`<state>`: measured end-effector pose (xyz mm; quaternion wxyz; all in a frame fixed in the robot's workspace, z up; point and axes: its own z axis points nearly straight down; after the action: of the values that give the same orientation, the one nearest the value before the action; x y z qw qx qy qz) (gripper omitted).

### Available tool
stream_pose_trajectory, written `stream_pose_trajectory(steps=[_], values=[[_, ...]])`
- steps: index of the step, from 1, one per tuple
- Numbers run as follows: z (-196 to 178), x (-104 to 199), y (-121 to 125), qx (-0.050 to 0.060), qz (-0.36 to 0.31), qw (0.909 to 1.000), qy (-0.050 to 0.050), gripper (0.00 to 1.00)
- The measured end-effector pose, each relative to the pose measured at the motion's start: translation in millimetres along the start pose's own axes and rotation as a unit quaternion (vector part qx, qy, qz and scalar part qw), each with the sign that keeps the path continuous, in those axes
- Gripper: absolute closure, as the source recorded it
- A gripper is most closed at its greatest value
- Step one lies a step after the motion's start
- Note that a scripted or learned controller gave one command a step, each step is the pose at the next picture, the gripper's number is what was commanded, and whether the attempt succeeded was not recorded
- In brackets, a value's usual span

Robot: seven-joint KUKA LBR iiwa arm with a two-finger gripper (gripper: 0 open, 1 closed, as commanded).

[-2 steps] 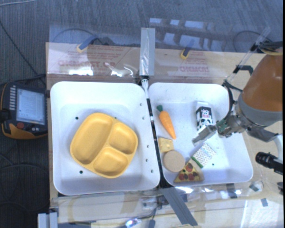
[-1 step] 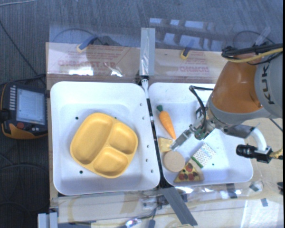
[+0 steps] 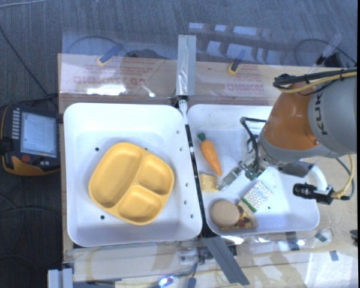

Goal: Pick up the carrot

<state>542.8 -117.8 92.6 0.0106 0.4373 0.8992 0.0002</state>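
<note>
A grey robot arm with an orange band reaches in from the right over a table bearing two shallow white bins. Its gripper point(image 3: 233, 177) hangs low in the right bin point(image 3: 300, 221), its slim metal fingers slightly spread with nothing between them. The carrot point(image 3: 210, 153), a smooth orange cone with a small green top, lies near that bin's left wall, tip pointing toward the front, just beside the gripper and apart from it.

The carrot's tapered, glossy shape suggests moulded plastic, which would likely slip unless pinched across its thicker upper half. Its place close to the wall leaves little room on one side, so the approach would seem to have to come from the bin's open middle, where the arm already stands.

Around it sits a loose clutter: a pale yellow wedge like cheese point(image 3: 208, 182) just below the carrot, a round tan bun-like toy point(image 3: 224, 212) toward the front, and a flat white packet with printed specks point(image 3: 258, 194) lying beside the arm. The wedge lies close to the fingertips and could be nudged or caught by mistake.

The left bin point(image 3: 78, 221) holds a yellow divided plate point(image 3: 132, 182), matte and softly rounded, with three compartments, well apart from the work.
</note>
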Motion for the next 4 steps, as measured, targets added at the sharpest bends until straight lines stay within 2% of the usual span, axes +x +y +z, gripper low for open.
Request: stream_pose_trajectory(steps=[1,2,3,4], values=[[3,-20,51,0.000,-0.033,0.9994,0.004,0.00],[-8,-20,52,-0.002,-0.033,0.9995,0.004,1.00],[-90,-36,105,0.004,-0.033,0.9994,0.008,1.00],[-90,-36,104,0.004,-0.033,0.9994,0.009,0.00]])
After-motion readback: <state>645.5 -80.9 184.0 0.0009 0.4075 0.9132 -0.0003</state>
